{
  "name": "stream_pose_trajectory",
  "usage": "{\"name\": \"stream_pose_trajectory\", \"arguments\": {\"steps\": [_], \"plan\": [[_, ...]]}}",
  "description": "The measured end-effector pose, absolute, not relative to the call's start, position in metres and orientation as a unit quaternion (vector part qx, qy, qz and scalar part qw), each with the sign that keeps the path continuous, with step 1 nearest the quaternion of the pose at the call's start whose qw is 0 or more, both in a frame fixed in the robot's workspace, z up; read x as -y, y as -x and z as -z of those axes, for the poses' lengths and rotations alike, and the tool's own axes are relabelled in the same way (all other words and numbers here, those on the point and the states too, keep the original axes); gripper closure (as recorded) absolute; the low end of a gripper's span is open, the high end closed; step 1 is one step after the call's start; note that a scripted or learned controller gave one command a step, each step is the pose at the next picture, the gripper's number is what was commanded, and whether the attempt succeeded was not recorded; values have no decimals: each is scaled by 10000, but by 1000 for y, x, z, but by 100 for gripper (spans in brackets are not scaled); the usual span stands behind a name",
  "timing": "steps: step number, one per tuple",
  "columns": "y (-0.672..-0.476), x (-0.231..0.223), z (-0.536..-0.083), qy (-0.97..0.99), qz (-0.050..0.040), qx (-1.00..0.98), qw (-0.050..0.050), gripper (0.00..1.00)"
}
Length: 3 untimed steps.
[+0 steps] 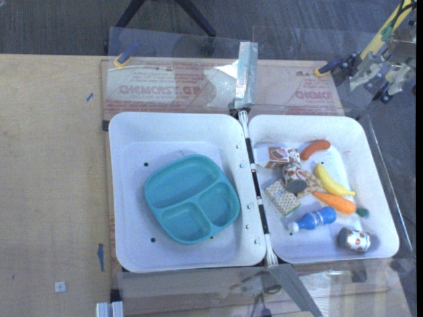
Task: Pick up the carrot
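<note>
The carrot (336, 202) is orange with a small green stub at its right end. It lies flat in the right bin (380, 177), right of centre, pointing left to right. A yellow banana (332, 180) lies just above it and touches or nearly touches it. Just below and left of it is a blue bottle (318, 219).
The right bin also holds an orange-red sausage (315, 148), patterned blocks (285, 177) and a spotted grey ball (354, 240). A teal divided plate (192, 198) sits in the left bin (125, 177). Metal hardware with yellow cables (386, 65) stands beyond the bin's far right corner.
</note>
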<state>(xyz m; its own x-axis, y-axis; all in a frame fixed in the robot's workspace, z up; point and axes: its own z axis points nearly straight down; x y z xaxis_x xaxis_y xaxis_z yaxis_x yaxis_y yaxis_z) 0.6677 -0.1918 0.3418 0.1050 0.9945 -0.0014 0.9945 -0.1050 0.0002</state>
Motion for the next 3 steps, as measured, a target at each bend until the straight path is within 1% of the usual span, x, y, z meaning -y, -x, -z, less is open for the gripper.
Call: {"name": "stream_pose_trajectory", "arguments": {"steps": [1, 2, 3], "plan": [[-667, 167, -257, -6649, 7, -7470, -11, 0], [-667, 98, -210, -6300, 5, -7766, -10, 0], [-667, 40, -184, -5680, 5, -8230, -13, 0]]}}
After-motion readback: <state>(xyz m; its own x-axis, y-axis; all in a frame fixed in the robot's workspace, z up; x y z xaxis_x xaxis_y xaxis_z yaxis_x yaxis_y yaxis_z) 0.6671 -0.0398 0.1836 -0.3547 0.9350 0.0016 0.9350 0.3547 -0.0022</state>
